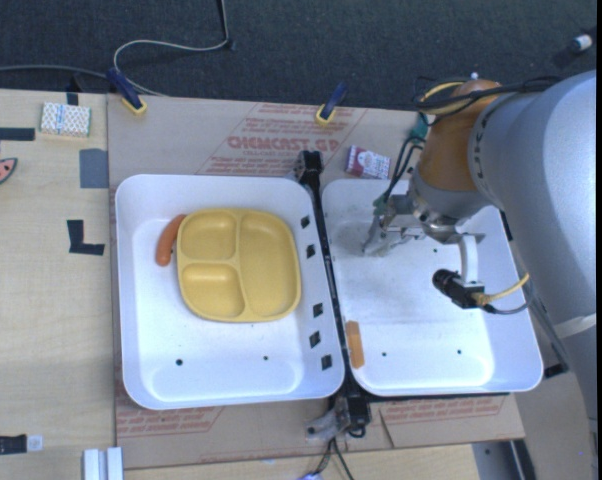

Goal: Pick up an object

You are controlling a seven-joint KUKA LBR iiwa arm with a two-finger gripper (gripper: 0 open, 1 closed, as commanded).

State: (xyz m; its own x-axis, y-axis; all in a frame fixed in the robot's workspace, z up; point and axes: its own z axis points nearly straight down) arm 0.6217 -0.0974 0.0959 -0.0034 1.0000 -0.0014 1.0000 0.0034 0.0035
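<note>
One small orange carrot-like piece point(354, 344) at right bin's point(421, 368) left wall; pincer point(378, 240) spread, holding nothing.

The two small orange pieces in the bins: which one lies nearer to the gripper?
The orange piece in the right bin, by its left wall near the front. The other orange piece lies in the left bin, beside the yellow divided plate, farther from the gripper.

Two shallow white plastic bins point(141, 268) side by side on a printed cardboard sheet point(271, 143), blue-and-yellow clamps point(127, 90) at its back edge, small crinkly snack packet point(366, 162) behind the right bin, black cable point(171, 43) looping across dark carpet point(381, 18), black tape bits point(81, 236) on the pale wood bench point(41, 298)
</note>
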